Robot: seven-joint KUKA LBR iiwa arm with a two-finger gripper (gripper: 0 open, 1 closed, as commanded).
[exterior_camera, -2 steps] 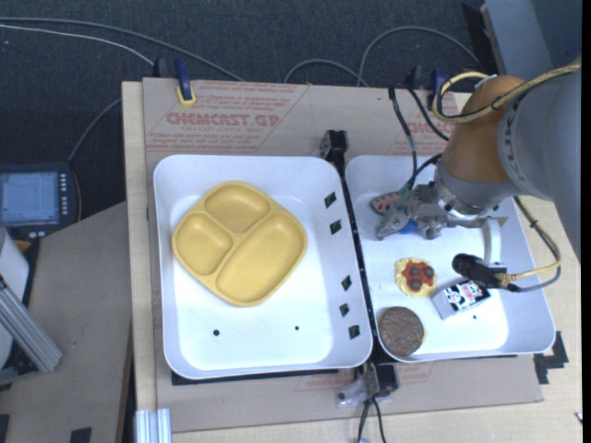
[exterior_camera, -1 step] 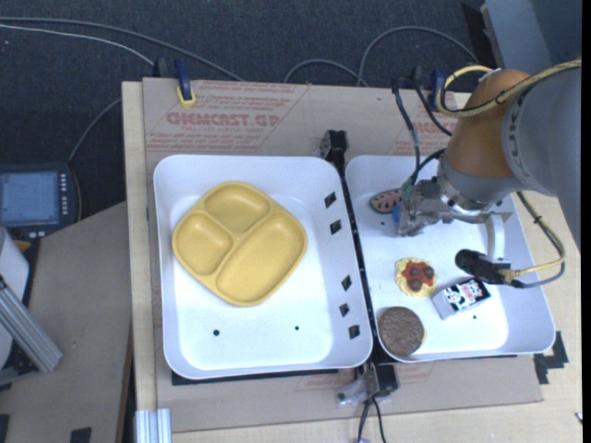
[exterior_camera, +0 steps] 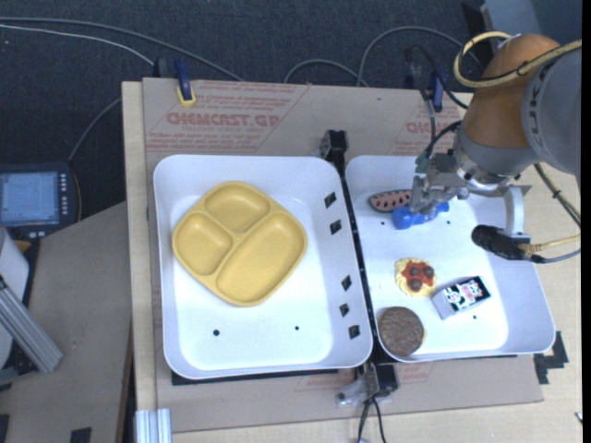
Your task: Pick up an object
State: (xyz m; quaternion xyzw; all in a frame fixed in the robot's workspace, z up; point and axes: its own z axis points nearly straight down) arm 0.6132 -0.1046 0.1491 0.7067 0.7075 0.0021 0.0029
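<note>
**Over the right bin**

Beside the right bin (exterior_camera: 517,326), the left one holds a yellow divided plate (exterior_camera: 239,242). At the right bin's back, the gripper (exterior_camera: 424,201) sits on a blue object (exterior_camera: 407,217); finger state unclear. Toward its front: patty (exterior_camera: 401,330), black-and-white carton (exterior_camera: 461,295), small pizza (exterior_camera: 416,275).

Table (exterior_camera: 277,109): brown board, red lettering along its upper edge. Two shallow white bins lie directly on it, side by side, touching: left bin (exterior_camera: 185,340) at frame centre-left, right bin (exterior_camera: 517,330) at centre-right. Blue clamp (exterior_camera: 185,89) at the board's upper-left edge.
</note>
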